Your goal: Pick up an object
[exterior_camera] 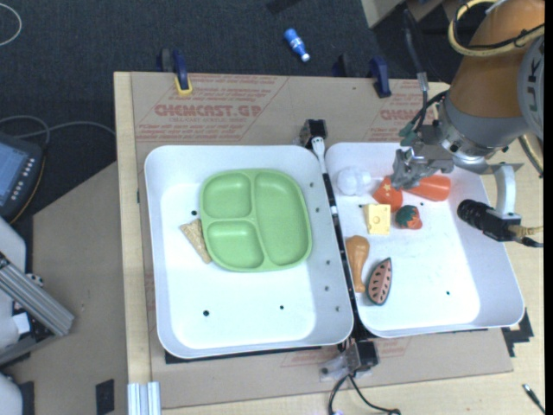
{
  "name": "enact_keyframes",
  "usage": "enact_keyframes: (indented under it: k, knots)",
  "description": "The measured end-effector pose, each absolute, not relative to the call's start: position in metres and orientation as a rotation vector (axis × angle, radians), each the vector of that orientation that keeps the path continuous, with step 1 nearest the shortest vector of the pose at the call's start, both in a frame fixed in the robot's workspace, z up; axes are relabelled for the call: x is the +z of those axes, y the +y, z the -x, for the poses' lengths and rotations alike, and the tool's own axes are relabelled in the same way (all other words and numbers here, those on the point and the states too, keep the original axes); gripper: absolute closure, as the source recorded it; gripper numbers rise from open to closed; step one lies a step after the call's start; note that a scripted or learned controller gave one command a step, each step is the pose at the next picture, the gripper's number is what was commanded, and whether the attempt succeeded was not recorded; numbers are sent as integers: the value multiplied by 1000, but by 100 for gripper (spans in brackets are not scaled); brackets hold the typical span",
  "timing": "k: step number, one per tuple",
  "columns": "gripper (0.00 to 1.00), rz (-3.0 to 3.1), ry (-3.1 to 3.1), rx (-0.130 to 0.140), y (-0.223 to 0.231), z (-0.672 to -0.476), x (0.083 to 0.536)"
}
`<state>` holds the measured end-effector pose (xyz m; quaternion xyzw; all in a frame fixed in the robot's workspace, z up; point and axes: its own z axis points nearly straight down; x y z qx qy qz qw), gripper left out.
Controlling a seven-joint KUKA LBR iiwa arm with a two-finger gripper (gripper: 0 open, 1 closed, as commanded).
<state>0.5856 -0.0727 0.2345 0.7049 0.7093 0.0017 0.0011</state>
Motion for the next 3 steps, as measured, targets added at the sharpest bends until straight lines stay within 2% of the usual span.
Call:
enact_keyframes:
  k: [1,2,3]
  knots:
    - [100,-2214,2226,5,-22,-587,239]
    - [100,-2214,2226,5,30,-598,243]
    - [100,-2217,2228,0,81,-610,216]
